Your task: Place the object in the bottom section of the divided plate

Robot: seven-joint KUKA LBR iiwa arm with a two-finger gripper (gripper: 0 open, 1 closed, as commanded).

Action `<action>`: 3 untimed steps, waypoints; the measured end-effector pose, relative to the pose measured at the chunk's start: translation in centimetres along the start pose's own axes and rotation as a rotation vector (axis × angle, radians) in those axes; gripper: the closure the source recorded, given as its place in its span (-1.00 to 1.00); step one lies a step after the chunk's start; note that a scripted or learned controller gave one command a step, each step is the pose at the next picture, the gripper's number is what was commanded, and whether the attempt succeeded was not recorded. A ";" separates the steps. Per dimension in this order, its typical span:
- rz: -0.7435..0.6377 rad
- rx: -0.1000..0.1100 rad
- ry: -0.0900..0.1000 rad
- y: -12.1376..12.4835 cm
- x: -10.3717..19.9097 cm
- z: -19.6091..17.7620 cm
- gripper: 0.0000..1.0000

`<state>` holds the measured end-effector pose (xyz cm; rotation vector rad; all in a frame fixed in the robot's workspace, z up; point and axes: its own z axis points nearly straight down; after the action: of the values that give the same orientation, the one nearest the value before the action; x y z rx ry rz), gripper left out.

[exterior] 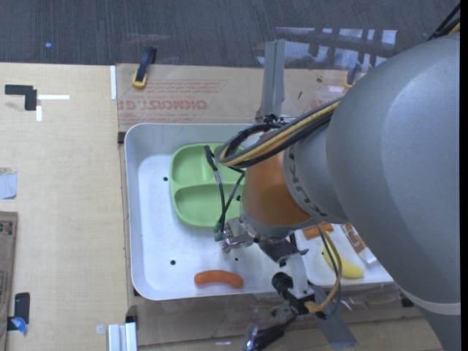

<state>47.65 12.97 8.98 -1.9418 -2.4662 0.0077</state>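
Observation:
A green divided plate (196, 189) lies in the left white bin (146, 218), toward its back; the arm covers the plate's right side. An orange-red sausage-shaped object (219, 278) rests on the bin floor near the front rim, well below the plate. The gripper (232, 238) hangs under the orange band, just past the plate's lower right corner and above the sausage. The wrist and cables hide its fingertips.
The big grey arm (387, 167) covers most of the right bin, where a yellow item (352, 270) and an orange item (320, 230) peek out. A clamp with a yellow handle (143, 70) lies on the cardboard behind the bins. Bare wooden bench (58, 196) stretches left.

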 end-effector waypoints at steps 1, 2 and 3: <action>0.001 0.000 0.000 0.0 -0.1 0.0 -1.00; 0.206 0.056 0.021 4.1 -2.4 0.3 -1.00; 0.213 0.051 0.014 4.0 -2.7 -0.1 1.00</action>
<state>52.21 11.30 9.04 -2.1631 -2.2158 0.0570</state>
